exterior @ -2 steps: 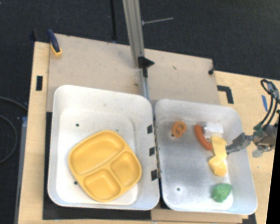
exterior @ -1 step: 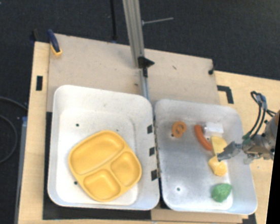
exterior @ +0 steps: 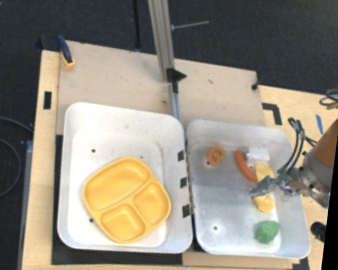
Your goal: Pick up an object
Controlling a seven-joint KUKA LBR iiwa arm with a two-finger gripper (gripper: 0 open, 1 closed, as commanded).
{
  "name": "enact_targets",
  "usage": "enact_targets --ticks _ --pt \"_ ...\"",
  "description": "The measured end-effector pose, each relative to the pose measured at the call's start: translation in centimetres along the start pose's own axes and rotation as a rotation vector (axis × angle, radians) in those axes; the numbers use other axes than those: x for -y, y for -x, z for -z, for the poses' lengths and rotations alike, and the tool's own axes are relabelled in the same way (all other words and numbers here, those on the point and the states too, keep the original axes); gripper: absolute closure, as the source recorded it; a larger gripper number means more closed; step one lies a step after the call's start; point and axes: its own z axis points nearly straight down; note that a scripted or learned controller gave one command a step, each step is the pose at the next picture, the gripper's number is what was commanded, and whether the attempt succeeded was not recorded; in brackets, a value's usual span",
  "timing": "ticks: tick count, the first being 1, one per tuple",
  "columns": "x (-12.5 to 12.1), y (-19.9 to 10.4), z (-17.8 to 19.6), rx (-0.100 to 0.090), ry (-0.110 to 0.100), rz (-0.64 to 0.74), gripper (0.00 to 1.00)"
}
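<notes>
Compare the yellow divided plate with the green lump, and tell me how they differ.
The yellow divided plate lies in the left bin; the green lump lies in the right bin. The plate is far larger than the lump. The plate is flat with three compartments; the lump is rounded and undivided. The gripper is much nearer the lump than the plate. Both rest on a bin floor, untouched by the gripper.

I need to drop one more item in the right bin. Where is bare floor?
Right bin: bare along its left half below the orange ring, down to the near edge. Crowded on the right: sausage, yellow pieces, green lump, and the gripper.
</notes>
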Motion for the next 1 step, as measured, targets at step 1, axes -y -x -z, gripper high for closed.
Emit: enact_targets --ticks 1 --pt "-0.56 -0.60 -4.56 0.005 0.007 0.000 0.00"
